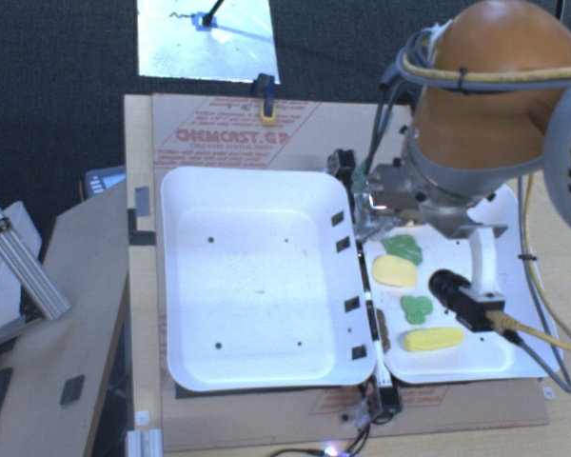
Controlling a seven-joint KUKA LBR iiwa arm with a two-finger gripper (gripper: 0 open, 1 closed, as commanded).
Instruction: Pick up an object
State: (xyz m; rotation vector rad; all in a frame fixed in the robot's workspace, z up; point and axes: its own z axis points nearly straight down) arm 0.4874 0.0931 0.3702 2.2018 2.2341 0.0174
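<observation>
The right bin (514, 355) holds several small things near its left side: a green leafy piece (402, 248), a pale yellow rounded piece (394, 271), a small green piece (418, 307) and a yellow elongated piece (433, 339). My gripper (379, 208) sits at the far left part of the right bin, just above the green leafy piece, under the big orange wrist. The arm hides the far part of that bin.
The left bin (186, 350) lies beside the right one, with black clips along the shared edge (352, 305). A cardboard sheet (228, 131) lies under both bins. A metal plate (205, 27) lies at the back.
</observation>
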